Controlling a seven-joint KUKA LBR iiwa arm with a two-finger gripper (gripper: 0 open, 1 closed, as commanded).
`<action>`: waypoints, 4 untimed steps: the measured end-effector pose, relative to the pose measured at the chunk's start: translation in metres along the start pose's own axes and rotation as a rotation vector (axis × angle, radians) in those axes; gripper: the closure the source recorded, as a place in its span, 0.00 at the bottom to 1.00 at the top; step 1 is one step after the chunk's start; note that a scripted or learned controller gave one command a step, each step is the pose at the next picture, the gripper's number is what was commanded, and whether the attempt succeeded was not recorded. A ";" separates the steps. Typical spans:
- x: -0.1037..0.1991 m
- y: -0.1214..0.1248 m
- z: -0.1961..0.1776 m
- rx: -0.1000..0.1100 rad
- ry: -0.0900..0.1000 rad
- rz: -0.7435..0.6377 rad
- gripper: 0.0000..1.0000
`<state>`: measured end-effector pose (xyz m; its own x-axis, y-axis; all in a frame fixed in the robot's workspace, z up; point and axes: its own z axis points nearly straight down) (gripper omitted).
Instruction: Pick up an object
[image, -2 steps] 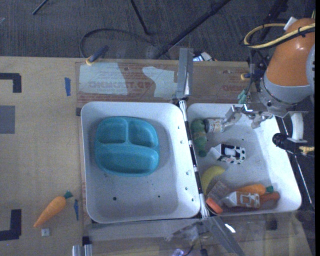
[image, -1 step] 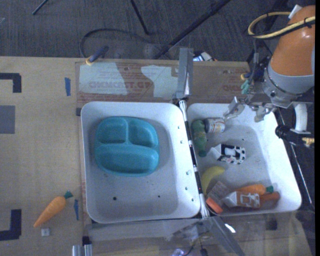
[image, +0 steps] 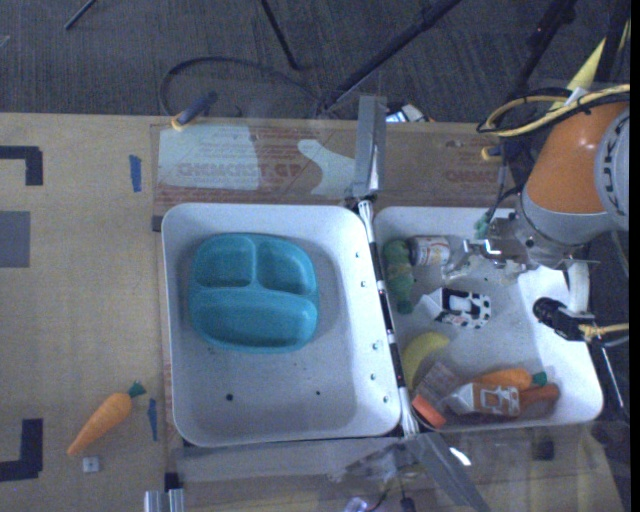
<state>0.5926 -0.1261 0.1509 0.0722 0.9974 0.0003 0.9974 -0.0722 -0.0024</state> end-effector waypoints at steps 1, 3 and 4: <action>-0.028 -0.015 0.050 -0.003 0.000 0.003 0.00; -0.035 -0.015 0.055 -0.010 -0.002 0.014 1.00; 0.043 -0.031 -0.079 -0.001 0.000 0.143 1.00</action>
<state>0.5647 -0.0812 0.2300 0.2138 0.9769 -0.0002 0.9769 -0.2138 -0.0012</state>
